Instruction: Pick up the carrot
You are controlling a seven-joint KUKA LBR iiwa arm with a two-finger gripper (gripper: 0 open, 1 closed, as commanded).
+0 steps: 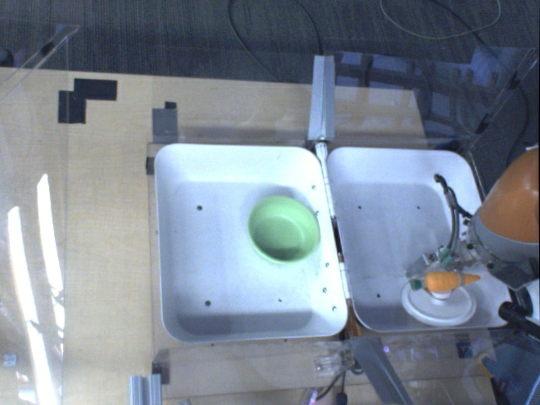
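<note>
We observe two shallow white bins side by side on the wooden counter (101,251), separated by a thin metal divider rail.

Left bin (202,302): contains one light green bowl (284,228), upright, resting right of the bin's centre and close to the shared wall. The bowl's interior appears bare.

Right bin (380,218): contains a small white plate (439,306) in the near right corner of the bin floor. The carrot (443,282) lies on this plate, toward its far edge, with its orange body at the left and its narrow tip pointing right. A small patch of green shows just left of the orange body.

The arm enters from the right, its orange band (513,197) visible above the right bin's right wall. A dark cable runs along the arm down toward the wrist.

The pincer (445,264) sits low over the plate, directly at the far side of the carrot and apparently touching or nearly touching it. We cannot tell how wide the pincer stands, since its tips are small and blend with the carrot and the plate. We cannot confirm that the carrot is held; it appears to rest on the plate.
</note>
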